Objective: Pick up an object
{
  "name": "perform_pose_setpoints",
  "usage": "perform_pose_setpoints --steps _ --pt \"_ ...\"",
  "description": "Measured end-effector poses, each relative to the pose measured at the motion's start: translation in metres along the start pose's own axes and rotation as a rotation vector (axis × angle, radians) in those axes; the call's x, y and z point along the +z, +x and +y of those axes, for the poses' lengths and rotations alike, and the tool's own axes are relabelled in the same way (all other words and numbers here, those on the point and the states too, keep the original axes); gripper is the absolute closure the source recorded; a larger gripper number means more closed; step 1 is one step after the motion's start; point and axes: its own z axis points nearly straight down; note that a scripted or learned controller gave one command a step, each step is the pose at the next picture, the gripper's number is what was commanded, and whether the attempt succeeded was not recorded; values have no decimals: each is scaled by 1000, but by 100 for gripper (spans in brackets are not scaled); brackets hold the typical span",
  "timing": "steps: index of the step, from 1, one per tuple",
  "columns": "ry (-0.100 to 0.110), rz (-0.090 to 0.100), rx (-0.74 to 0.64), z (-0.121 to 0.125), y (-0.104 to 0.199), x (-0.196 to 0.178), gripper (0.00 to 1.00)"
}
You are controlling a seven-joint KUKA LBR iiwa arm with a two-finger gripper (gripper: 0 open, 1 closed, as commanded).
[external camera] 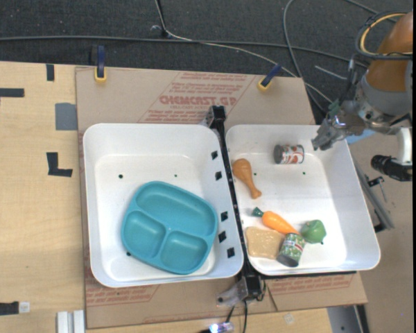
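Can, lying on its side near the back of the right bin and closest to the gripper, looks light, rigid and smooth, so it may roll or slip; a grasp across the middle of its round body seems soundest. Whether the gripper, poised at the bin's back right rim, is wide or narrow cannot be told, and nothing is seen in it. Count: two cans (the second at the front), one drumstick, one carrot, one green fruit, one bread slice, and one blue tray in the left bin.
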Motion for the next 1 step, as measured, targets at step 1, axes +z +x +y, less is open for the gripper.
perform_pose_setpoints --steps 1 --pt "2 1 0 1 0 -34 100"
